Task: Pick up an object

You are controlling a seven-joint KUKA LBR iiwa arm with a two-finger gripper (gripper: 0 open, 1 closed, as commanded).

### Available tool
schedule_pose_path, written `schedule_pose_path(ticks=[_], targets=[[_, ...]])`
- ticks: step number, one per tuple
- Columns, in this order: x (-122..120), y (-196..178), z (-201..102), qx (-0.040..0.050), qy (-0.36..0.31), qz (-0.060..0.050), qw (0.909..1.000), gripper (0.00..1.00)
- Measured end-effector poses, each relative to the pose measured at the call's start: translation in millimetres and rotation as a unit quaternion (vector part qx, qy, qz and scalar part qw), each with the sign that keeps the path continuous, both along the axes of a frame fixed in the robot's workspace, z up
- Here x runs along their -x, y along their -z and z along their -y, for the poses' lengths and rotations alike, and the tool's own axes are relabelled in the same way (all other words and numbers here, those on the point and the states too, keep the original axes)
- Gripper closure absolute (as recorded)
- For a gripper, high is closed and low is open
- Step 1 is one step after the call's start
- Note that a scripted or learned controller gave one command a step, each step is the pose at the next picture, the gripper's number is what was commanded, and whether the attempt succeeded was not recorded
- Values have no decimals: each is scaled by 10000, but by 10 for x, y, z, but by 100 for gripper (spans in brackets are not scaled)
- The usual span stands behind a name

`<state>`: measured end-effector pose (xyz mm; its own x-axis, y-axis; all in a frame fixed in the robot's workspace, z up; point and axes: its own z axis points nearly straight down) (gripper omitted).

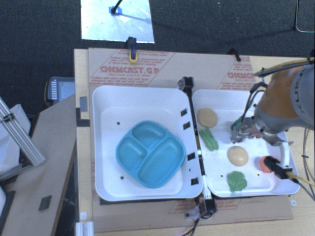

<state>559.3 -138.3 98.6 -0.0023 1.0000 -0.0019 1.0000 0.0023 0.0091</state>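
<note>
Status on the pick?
Pincer low in right white bin, above beige round ball. Nothing seen held. Green leafy piece sits left of it.

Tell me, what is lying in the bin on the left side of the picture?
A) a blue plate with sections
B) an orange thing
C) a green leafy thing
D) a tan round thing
A: the blue divided plate lies alone in the left bin, while the green, tan and orange pieces sit in the right bin.

Gripper point(239, 133) low in right bin point(221, 98), above tan egg point(238, 156); blue plate point(149, 154) in left bin point(138, 93).
</note>
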Motion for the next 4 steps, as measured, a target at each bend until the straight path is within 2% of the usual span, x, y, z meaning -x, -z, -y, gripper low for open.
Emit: schedule_pose_path(ticks=[1, 2, 3, 4], targets=[[-114, -528, 31, -2, -8, -18, 10000, 100], [-126, -1058, 32, -3, -9, -23, 10000, 100], [-343, -1173, -527, -15, -33, -29, 10000, 100], [-434, -1212, -1136, -16, -38, -33, 10000, 100]])
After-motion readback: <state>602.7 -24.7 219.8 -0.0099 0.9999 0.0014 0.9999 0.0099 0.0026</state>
